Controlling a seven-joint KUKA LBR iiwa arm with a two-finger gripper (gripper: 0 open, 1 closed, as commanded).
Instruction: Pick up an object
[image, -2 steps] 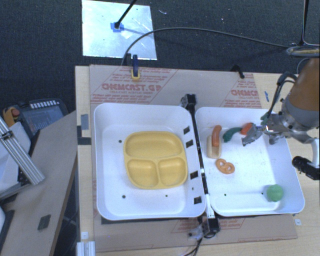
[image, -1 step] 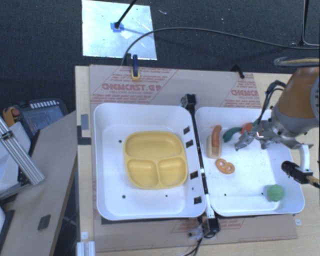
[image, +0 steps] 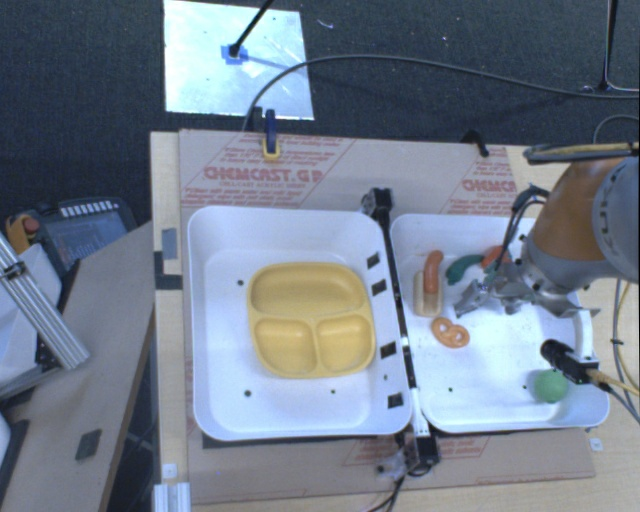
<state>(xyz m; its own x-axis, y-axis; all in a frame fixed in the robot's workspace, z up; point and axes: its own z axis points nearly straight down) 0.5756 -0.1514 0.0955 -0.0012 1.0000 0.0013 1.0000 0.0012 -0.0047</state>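
Observation:
My gripper (image: 478, 298) hangs low in the right bin (image: 500, 405), near its middle, with the grey and orange arm (image: 580, 225) coming in from the right. Just left of the gripper lies a hot dog in a bun (image: 430, 281). An orange pretzel (image: 450, 332) lies just below and left of it. A dark green piece (image: 464, 266) and a red-orange piece (image: 493, 257) lie behind the gripper, partly hidden by the arm. A green ball (image: 548, 386) rests in the bin's front right corner.
The left bin (image: 215, 400) holds a yellow divided plate (image: 308, 318). A black divider with clips (image: 392, 310) runs between the bins. A black connector with a cable (image: 566, 362) sticks out of the arm above the green ball.

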